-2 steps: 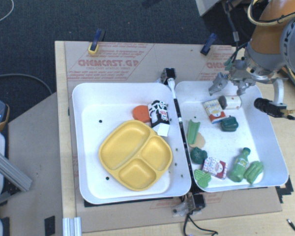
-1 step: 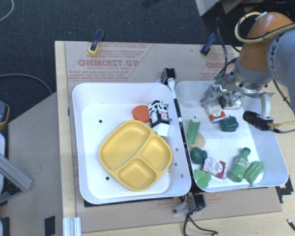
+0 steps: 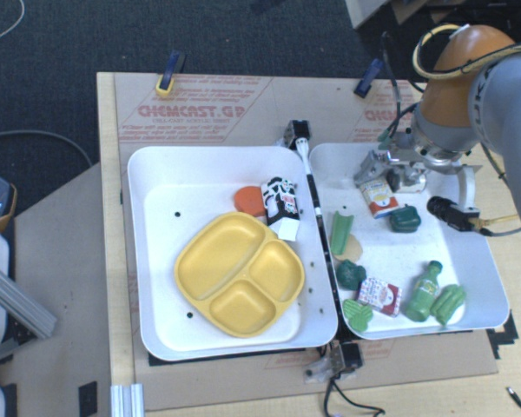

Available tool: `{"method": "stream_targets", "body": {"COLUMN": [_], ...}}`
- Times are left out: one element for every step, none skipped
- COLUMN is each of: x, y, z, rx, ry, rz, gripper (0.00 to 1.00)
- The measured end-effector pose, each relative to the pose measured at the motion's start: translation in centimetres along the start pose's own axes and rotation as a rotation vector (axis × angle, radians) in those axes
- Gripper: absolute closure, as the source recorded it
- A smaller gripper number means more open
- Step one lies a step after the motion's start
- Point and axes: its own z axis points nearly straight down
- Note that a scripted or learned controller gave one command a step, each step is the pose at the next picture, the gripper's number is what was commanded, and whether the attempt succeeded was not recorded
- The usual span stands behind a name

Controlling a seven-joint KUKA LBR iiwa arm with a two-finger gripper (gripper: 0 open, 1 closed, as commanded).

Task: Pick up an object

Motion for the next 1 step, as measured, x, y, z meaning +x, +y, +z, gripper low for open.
{"method": "stream_targets", "body": {"x": [-0.33], "y": [0.06], "z": [-1.17], "rx": [-0.002], "ry": [-0.008], "rz": [0.000], "gripper": [1.00]}}
